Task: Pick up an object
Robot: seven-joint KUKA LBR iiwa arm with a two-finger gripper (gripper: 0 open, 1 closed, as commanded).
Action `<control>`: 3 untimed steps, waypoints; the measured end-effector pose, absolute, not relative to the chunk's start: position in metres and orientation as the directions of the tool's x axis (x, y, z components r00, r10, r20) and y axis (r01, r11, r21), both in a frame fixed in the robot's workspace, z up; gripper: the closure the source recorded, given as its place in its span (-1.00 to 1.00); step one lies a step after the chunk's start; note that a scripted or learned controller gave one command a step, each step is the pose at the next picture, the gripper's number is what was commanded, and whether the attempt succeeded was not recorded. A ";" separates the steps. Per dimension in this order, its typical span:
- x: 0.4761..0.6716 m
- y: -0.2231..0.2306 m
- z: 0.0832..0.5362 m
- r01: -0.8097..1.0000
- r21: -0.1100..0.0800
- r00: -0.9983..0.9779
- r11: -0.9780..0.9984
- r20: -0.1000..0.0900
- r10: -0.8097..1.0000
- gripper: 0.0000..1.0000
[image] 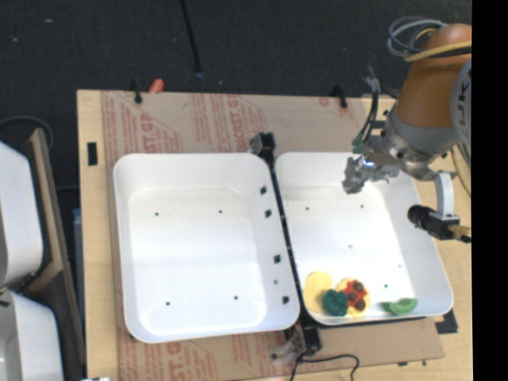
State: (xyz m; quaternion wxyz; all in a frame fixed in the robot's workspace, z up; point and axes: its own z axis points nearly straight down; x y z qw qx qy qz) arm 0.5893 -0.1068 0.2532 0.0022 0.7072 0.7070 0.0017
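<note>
The objects lie bunched along the near edge of the right bin: a yellow piece, a teal piece touching it, a red-and-yellow piece just beside that, and a green piece nearer the corner, all well apart from the gripper, which hangs over the far end of the same bin. The arm reaches in from the right, orange band above the wrist, gripper pointing down; whether it is released or clenched cannot be told, and nothing shows in it.
</note>
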 end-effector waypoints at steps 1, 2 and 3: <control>0.599 -0.058 0.242 1.000 0.000 -0.003 0.003 0.001 1.000 1.00; 0.623 -0.011 0.240 1.000 0.001 -0.003 0.003 0.001 1.000 1.00; 0.628 0.045 0.235 1.000 0.000 -0.004 0.004 0.001 1.000 1.00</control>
